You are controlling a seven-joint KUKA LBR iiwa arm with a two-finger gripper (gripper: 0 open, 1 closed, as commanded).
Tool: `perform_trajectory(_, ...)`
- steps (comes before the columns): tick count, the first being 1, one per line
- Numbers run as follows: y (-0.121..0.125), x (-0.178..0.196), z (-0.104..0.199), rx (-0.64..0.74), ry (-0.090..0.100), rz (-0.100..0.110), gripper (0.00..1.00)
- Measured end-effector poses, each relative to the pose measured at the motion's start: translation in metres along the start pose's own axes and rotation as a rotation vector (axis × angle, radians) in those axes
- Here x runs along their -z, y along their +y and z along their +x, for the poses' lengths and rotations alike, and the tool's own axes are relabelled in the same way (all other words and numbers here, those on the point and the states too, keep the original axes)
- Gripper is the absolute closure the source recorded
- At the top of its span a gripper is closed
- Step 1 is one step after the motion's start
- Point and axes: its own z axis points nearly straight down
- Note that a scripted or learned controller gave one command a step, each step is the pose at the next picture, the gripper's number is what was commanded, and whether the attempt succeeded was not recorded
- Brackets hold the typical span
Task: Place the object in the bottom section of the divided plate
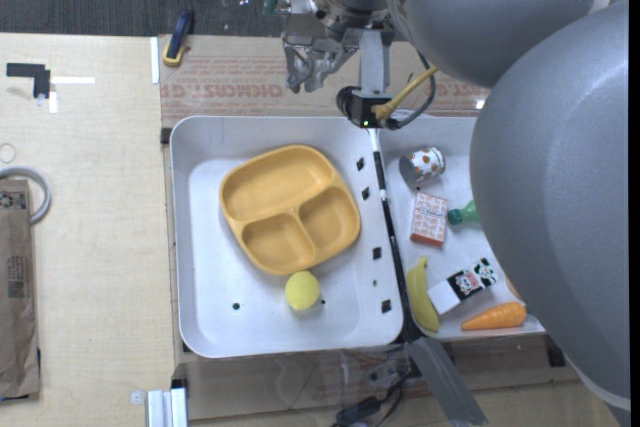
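Note:
A yellow divided plate (278, 181) lies in the left white bin (205, 255), with one large section at the back and two smaller sections toward the front. A yellow ball-like fruit (302, 291) rests on the bin floor, touching the plate's front rim. My gripper (310, 75) hangs above the brown strip behind the left bin's back wall, well away from the plate and the fruit. I see nothing in it.
The right bin (452, 190) holds a banana (420, 297), a carrot (494, 317), a pink box (429, 219), a black-and-white block (471, 280), a green item (463, 213) and a small round toy (427, 164). My arm covers the right side.

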Motion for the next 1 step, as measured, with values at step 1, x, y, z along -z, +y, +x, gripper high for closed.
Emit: perform_trajectory(1, -0.0015, -0.1895, 0.0395, -0.202, -0.001, 0.003, 1.0)
